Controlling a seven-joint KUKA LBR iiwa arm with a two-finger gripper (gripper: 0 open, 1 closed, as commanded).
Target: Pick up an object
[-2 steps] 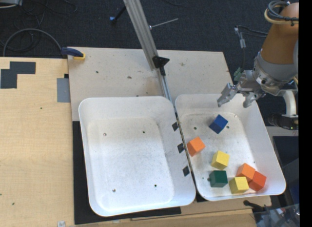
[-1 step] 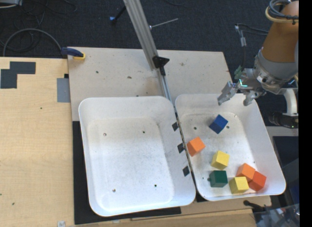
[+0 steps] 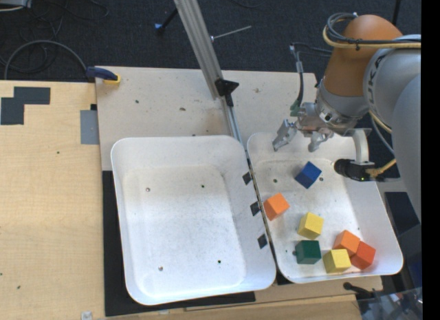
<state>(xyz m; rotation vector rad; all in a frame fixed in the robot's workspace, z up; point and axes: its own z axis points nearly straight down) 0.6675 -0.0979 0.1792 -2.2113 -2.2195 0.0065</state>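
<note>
Blue cube (image 3: 309,174) sits alone near the back of the right bin (image 3: 385,260), probably the easiest grab. Gripper (image 3: 299,138) hangs just above it, fingers spread, nothing held; other cubes cluster toward the front

Two white bins sit side by side, the left bin (image 3: 137,174) and the right bin (image 3: 344,195). Seven cubes lie in the right one: one blue cube (image 3: 309,174), three orange cubes (image 3: 276,206) (image 3: 347,241) (image 3: 364,254), two yellow cubes (image 3: 311,225) (image 3: 337,260) and one green cube (image 3: 308,251). One arm (image 3: 385,71) reaches over them.
</note>
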